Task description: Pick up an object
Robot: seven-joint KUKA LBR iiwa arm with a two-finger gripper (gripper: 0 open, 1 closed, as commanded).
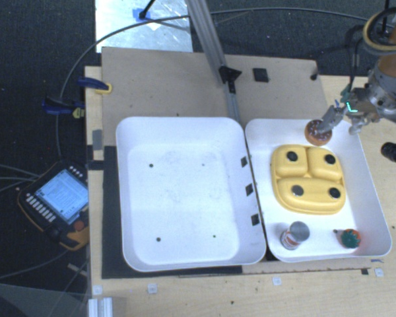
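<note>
End effector [325,125] sits above brown round object [317,133], right bin [373,197].

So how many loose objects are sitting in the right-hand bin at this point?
4. A large yellow block lies mid-bin, a brown round piece at the far edge by the gripper, a small silver can at the near edge, and a green-orange toy in the near right corner.

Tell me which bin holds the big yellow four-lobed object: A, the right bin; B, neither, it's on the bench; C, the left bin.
A: the yellow object lies inside the right bin, with a small silver can near the bin's front edge.
</note>
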